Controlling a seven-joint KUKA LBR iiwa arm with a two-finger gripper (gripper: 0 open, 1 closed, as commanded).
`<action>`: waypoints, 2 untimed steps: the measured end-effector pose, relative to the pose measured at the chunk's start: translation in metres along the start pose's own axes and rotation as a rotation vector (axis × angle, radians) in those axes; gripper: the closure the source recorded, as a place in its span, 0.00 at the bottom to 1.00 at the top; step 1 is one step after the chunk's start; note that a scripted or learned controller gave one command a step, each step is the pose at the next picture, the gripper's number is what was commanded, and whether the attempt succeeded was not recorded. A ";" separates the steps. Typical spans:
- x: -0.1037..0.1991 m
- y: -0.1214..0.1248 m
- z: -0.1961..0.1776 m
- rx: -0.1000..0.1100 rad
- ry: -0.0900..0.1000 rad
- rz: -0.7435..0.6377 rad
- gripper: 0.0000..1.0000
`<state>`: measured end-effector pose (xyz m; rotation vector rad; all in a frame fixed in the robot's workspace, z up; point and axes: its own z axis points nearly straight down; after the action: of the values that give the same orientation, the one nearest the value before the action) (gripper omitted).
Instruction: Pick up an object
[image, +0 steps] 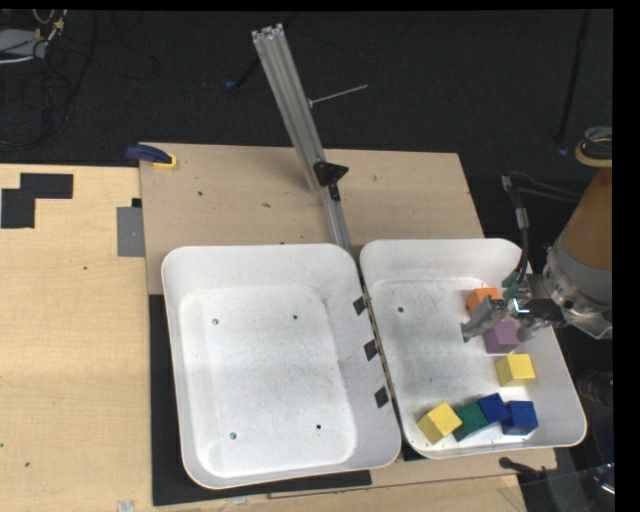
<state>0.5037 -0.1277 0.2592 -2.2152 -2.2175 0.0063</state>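
Camera view: tool (497, 318) above purple block (501, 337).

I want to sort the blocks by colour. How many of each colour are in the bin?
Yellow blocks: 2
Blue blocks: 2
Green block: 1
Purple block: 1
Orange block: 1
Total: 7, all in the right bin.

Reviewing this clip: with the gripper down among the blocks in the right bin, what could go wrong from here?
1. The gripper sits between the orange block and the purple block, which lie close together; it may nudge one aside or catch both.
2. These blocks lie near the right bin's far wall, so a pushed block could jam against it.
3. The yellow block just below might be knocked if the purple one slides.
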 end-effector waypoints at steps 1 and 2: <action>-0.001 0.000 -0.002 -0.005 -0.001 0.004 0.00; 0.009 0.001 0.049 0.001 0.000 0.003 0.00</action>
<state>0.5040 -0.1185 0.2101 -2.2178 -2.2132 0.0075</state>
